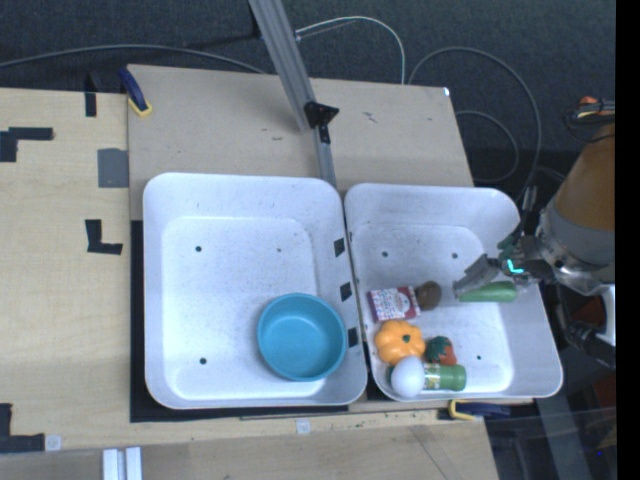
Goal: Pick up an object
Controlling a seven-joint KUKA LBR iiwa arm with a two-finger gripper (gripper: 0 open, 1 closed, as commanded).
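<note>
Camera view | gripper over right bin, jaws state: cannot tell | green object just beside | advice: centre over it, descend straight

No legible txt anywhere

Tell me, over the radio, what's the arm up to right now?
Gripper low in right bin, beside green object. No grasp confirmed. Brown object, orange pumpkin nearby. Blue bowl in left bin.
</note>
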